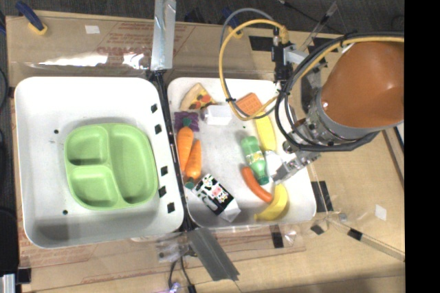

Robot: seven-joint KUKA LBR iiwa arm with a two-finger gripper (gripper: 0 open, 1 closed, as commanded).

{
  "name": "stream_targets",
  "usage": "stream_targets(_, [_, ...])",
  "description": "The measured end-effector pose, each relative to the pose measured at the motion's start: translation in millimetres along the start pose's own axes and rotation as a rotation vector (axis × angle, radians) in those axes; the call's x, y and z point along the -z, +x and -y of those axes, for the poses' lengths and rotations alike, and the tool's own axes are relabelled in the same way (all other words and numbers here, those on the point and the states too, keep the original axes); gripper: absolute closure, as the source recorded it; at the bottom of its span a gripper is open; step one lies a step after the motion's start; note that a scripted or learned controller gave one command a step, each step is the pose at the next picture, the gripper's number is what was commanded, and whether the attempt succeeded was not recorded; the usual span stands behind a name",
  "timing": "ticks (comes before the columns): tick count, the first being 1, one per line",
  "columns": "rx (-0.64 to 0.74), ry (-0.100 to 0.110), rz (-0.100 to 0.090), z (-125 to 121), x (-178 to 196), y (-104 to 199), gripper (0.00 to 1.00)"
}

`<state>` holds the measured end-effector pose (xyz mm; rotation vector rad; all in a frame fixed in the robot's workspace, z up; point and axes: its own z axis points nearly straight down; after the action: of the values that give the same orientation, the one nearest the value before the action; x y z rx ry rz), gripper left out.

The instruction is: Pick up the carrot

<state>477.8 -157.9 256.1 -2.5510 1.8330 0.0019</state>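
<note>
Carrot (186, 150) lies at right bin's (234, 216) left wall, well apart from jaws (283, 171); jaw state can't be told, nothing seen held.

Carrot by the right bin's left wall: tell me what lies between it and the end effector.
The end effector is over the right bin's right side. Between it and the carrot lie the green bottle and a small orange piece, then bare bin floor. The milk carton sits below that line.
</note>
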Motion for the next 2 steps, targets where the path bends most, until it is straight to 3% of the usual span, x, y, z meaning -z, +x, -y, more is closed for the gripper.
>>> stream_targets(1, [0.225, 0.000, 0.000, 1.2, -6.1, -3.8, 1.00])
stream_targets(2, [0.551, 0.004, -0.002, 10.7, -2.1, -19.4, 1.00])
